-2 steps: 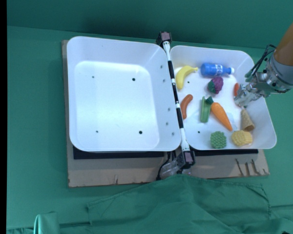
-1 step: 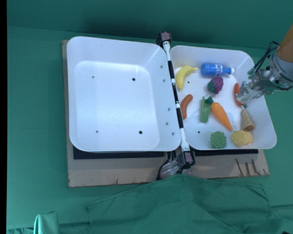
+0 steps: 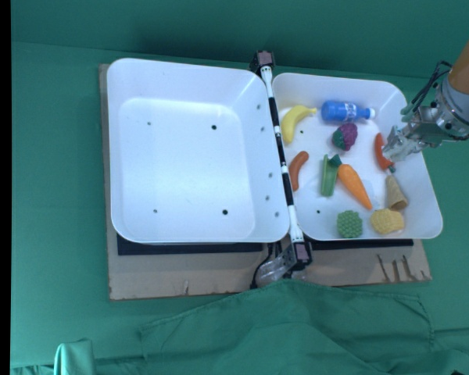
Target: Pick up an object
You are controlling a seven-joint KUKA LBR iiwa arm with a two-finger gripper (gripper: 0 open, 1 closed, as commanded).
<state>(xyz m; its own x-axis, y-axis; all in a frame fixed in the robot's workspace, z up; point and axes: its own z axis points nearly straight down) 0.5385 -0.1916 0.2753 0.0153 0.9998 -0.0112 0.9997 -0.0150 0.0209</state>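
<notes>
Lying at the right bin's (image 3: 422,225) right side, the small red chili pepper (image 3: 381,151) looks like light, stiff, smooth plastic, best pinched across its narrow middle. Just beside it hovers the end effector (image 3: 396,151); whether it is released or clenched I cannot tell.

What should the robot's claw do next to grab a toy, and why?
Probably drop straight down a little. The gripper hangs at the right side of the right bin, right above a small red toy, and nothing shows between its fingers yet. That toy looks like the nearest thing to grab; the ice cream cone lies just below it.
</notes>
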